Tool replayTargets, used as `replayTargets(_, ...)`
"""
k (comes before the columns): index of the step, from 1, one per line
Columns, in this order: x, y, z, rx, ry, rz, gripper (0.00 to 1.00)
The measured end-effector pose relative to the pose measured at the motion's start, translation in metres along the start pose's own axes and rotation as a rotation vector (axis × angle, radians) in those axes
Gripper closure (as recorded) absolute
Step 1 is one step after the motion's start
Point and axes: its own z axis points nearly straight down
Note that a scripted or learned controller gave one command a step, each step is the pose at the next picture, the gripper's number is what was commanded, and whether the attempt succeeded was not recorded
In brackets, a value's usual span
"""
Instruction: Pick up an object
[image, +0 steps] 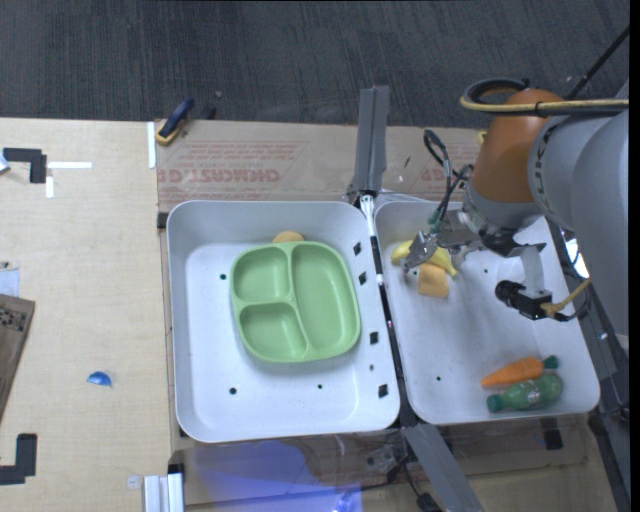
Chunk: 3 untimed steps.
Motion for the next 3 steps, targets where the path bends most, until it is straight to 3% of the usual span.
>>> replayTargets(1,-0.001,0.000,-0.009,-0.001,-0.001,0.003,1.00)
replayTargets(2,-0.003,0.000,-0.019,-0.002,-0.002,0.006,1.00)
replayTargets(3,0.023,-0.016,-0.138,-0.001,-0.001,0.119,1.00)
